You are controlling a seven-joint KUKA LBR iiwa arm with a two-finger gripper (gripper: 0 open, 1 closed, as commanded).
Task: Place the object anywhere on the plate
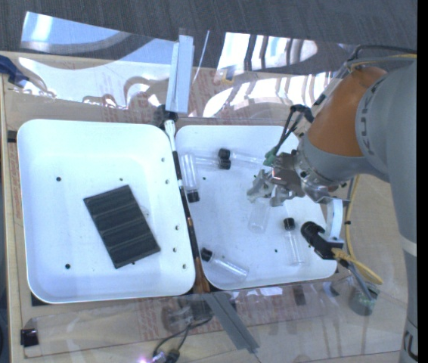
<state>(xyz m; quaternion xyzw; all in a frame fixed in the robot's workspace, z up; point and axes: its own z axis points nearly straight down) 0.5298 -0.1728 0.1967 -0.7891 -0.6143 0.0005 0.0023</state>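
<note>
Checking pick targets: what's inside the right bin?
The right bin holds several clear vials with black caps, e.g. one by its left wall and one near the front. The gripper hangs over the middle, covering what lies beneath.

Clear glassy vials (227,265); ribbed matt dark plate (121,225).

Scattered vials (190,172) around right bin (233,278)

camera view: fixed overhead | slanted down | both bins (29,203)
</note>
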